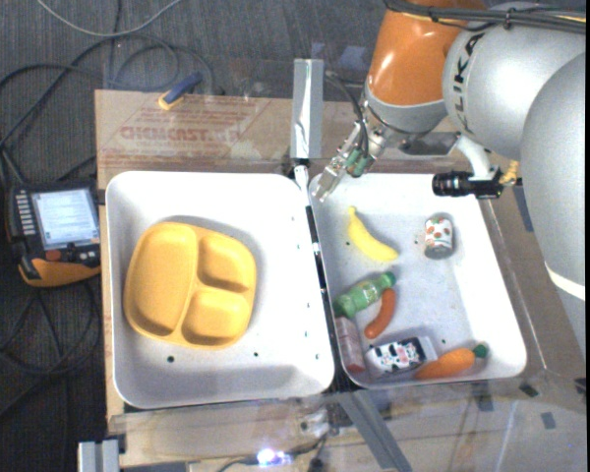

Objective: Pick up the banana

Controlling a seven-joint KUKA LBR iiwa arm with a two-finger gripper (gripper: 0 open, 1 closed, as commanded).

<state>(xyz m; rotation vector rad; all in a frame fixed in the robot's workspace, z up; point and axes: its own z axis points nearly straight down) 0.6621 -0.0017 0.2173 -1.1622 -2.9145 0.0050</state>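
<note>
Grey arm (pixel 511 77) angles in from right, gripper (pixel 336 173) above banana (pixel 371 238).

One fixed camera looks down from above the worktop (pixel 177 116) at a slant, far enough off to take in both white bins: the left bin (pixel 275 195) and the right bin (pixel 501 293). The arm (pixel 492 57) enters from the right, large and near the lens. Floor and cables (pixel 69 77) appear along the top and left, somewhat dim.
</note>
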